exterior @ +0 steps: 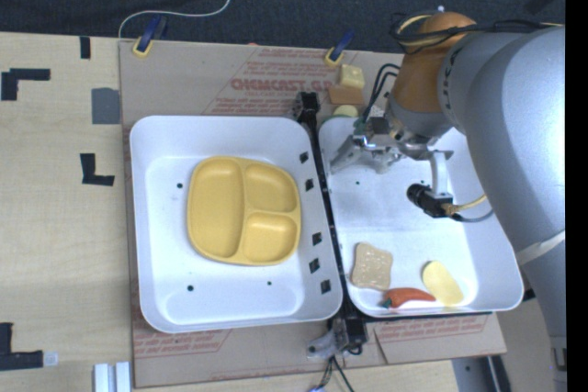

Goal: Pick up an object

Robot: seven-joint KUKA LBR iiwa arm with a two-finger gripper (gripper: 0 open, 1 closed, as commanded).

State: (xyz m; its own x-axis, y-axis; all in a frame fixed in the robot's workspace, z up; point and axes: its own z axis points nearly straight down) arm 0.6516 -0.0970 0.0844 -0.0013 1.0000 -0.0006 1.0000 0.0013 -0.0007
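Note:
My gripper (366,159) hangs over the back left part of the right bin (487,243), open, with nothing between its fingers. Three small objects lie along that bin's front edge, well away from the gripper: a tan bread-like slice (372,266), a red-orange pepper-shaped piece (409,296) and a pale yellow piece (444,283). The arm's grey body covers the bin's right back corner.
A yellow divided plate (244,208) lies in the left bin (152,225). A tan block (347,85) and a pale round piece (344,112) sit behind the bins near the divider. A black cable fitting (430,197) hangs from the arm over the right bin.

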